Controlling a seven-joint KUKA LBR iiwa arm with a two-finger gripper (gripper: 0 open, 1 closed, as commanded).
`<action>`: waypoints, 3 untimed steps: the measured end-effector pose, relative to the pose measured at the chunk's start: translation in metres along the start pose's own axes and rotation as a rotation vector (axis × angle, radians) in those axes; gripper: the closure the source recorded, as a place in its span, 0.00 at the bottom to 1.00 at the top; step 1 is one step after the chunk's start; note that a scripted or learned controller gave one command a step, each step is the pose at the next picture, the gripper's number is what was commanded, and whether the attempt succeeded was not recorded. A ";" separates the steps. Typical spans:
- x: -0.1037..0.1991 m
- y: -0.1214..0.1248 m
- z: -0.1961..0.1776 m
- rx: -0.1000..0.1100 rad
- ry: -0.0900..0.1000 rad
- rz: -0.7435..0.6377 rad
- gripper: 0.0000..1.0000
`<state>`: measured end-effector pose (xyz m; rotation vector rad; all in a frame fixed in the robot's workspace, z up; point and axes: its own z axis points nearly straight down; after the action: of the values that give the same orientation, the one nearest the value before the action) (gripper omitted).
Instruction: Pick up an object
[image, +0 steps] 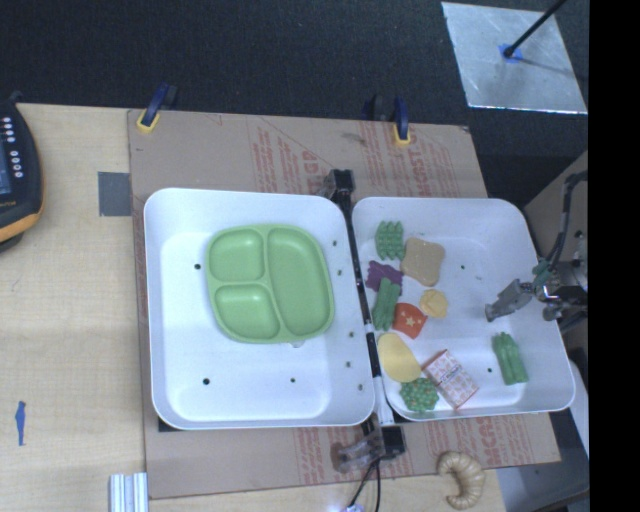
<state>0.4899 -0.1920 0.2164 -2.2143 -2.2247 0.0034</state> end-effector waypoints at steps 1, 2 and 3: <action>0.073 0.074 0.121 0.003 0.003 -0.010 0.00; 0.067 0.071 0.105 0.002 -0.001 -0.002 1.00; 0.067 0.071 0.105 0.002 -0.001 -0.003 0.00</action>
<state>0.5604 -0.1248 0.1112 -2.2106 -2.2277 0.0075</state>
